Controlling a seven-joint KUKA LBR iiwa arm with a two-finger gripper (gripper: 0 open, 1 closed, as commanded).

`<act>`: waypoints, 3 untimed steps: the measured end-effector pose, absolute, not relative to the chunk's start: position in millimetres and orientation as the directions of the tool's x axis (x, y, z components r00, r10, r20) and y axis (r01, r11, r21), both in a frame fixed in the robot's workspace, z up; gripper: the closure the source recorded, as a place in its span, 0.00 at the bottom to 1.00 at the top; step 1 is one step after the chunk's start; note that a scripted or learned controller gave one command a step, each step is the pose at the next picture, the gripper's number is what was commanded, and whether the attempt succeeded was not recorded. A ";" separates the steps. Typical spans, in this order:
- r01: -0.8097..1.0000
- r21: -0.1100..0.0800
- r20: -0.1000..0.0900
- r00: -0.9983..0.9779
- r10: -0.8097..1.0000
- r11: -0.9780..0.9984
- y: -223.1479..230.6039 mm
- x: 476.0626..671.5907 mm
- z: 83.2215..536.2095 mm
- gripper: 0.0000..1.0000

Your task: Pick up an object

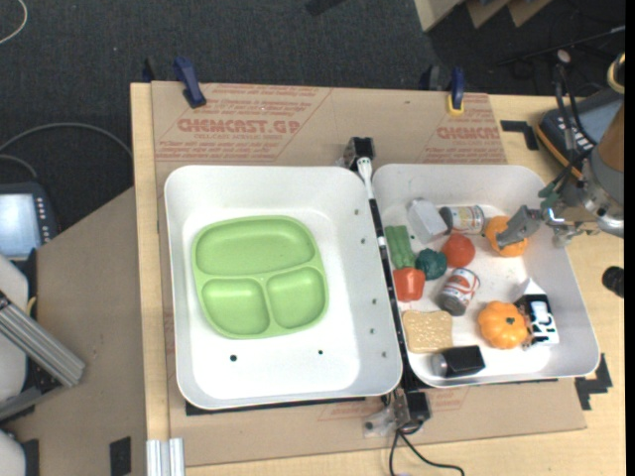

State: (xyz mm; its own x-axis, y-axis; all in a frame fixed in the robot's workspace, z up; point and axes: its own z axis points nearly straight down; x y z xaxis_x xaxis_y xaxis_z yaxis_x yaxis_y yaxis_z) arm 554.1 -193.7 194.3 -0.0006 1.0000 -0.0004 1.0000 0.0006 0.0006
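The hand [518, 228] reaches in from the right, low and slanted.

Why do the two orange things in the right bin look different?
The pumpkin is bigger and rounder than the orange piece. The pumpkin sits near the front of the right bin, beside a black and white object; the orange piece lies farther back, at the gripper. The pumpkin has a small stem on top; the orange piece looks plain. Both are orange and in the same bin.

Read "CHEMCAST GP" in red on the brown board [238, 117] behind the left bin [179, 266]; again, partly legible, behind the right bin [585, 340].
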 end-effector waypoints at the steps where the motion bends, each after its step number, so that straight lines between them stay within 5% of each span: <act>1: 1.000 -0.007 0.005 -0.006 1.000 0.006 -127.3 573.4 78.4 0.00; 2: 1.000 0.002 0.000 0.000 1.000 0.000 -132.1 574.4 95.4 1.00; 3: 1.000 0.012 0.002 -0.009 1.000 0.009 -57.9 589.5 191.3 1.00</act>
